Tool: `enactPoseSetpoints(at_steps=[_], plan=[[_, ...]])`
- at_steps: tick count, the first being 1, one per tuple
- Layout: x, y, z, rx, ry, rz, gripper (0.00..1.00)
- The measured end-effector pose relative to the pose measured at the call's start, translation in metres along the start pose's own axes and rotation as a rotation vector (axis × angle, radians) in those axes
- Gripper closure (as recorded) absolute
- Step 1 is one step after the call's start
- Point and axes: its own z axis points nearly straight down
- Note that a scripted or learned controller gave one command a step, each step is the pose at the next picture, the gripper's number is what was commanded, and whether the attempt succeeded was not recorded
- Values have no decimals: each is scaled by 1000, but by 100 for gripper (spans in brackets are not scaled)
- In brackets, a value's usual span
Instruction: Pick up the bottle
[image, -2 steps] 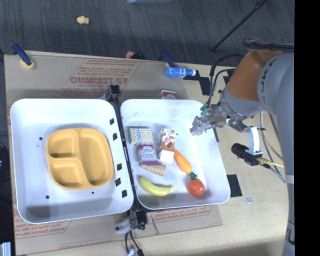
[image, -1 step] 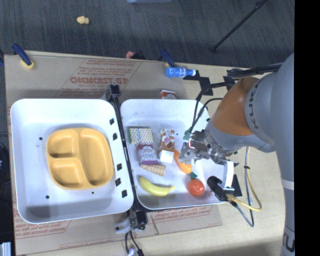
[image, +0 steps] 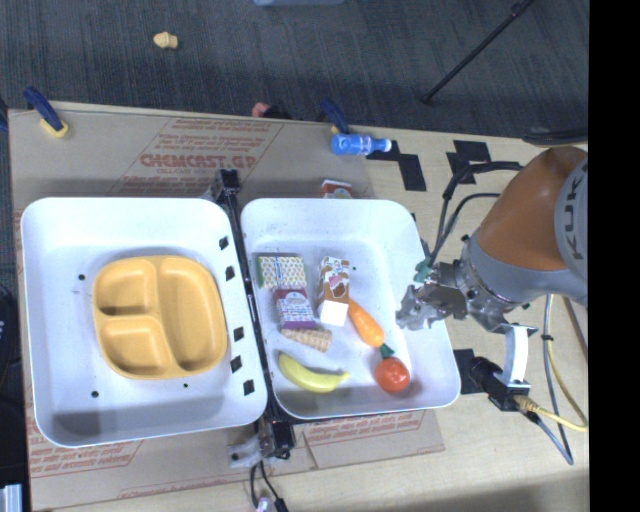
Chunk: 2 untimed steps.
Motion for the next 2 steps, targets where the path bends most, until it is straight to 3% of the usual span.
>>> enactPoseSetpoints(at_steps=[1,2], plan=[[-19,4,-61,-1,0,33,100],[-20,4,-56,-1,-1,258,100]])
